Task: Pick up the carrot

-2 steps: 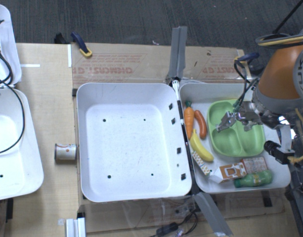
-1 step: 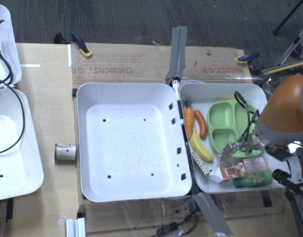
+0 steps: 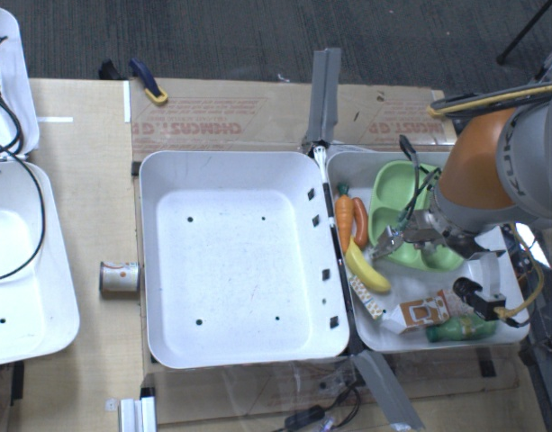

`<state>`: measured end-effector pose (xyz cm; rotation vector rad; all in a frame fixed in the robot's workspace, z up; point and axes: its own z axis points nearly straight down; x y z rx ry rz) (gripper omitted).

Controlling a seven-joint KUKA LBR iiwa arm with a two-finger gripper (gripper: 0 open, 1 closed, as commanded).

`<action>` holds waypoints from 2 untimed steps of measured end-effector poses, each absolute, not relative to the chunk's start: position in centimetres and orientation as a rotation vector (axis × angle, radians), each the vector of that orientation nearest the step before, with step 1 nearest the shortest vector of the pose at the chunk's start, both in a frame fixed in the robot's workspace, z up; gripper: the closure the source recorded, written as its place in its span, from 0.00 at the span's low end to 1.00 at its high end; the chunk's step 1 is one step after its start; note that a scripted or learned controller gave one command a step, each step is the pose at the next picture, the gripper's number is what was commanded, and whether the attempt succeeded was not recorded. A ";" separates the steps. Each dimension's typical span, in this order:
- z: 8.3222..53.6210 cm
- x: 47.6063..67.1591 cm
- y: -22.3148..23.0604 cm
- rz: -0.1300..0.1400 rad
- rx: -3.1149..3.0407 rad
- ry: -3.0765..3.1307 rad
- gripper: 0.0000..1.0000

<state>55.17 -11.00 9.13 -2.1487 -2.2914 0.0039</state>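
Pincer [image 3: 390, 241] hangs low in the right bin [image 3: 411, 338], its metal tips spread a little and gripping nothing, at the left rim of a green bowl [image 3: 394, 196] that lies behind and beside it. Left of the pincer, close but apart, the carrot [image 3: 345, 219] lies lengthwise along the bin's left wall, green end away from the camera, with a red piece [image 3: 360, 221] just beside it. A banana [image 3: 366, 270] lies just below the pincer's tips, slanting toward the near side. Farther toward the camera sit a small carton [image 3: 425, 312] and a green bottle [image 3: 460, 329]. Well to the left, the other bin [image 3: 151, 241] rests on the table [image 3: 86, 133].
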 end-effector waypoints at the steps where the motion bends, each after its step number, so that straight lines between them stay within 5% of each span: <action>1: 9.1 63.1 -12.5 0.012 -2.714 -1.566 0.00; 2: 13.1 65.5 -16.7 0.030 -2.722 -1.516 0.00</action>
